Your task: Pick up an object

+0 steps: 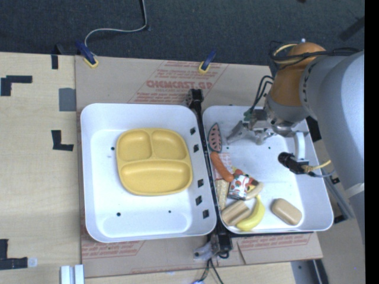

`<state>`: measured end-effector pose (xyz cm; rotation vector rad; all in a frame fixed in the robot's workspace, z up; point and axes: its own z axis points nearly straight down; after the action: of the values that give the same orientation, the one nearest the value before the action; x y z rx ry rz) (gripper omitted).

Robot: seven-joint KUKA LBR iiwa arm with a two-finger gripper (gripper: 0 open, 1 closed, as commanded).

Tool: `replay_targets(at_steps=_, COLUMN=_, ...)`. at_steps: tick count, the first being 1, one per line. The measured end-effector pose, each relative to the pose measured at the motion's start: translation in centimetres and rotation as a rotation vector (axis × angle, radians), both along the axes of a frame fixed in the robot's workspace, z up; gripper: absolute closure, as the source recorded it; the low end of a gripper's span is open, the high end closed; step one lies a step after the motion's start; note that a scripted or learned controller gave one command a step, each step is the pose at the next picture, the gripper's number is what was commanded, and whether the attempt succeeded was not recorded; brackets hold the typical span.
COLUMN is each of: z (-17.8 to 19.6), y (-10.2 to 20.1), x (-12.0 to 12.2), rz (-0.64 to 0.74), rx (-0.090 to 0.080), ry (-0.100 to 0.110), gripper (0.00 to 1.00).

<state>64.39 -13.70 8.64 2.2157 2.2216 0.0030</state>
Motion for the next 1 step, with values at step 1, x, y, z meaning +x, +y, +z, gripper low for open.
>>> replay_targets(at_steps=1, z=-0.1, y=3.61, x=2.49, rz=-0.002, rx=-0.002, ry=0.002, gripper=0.0)
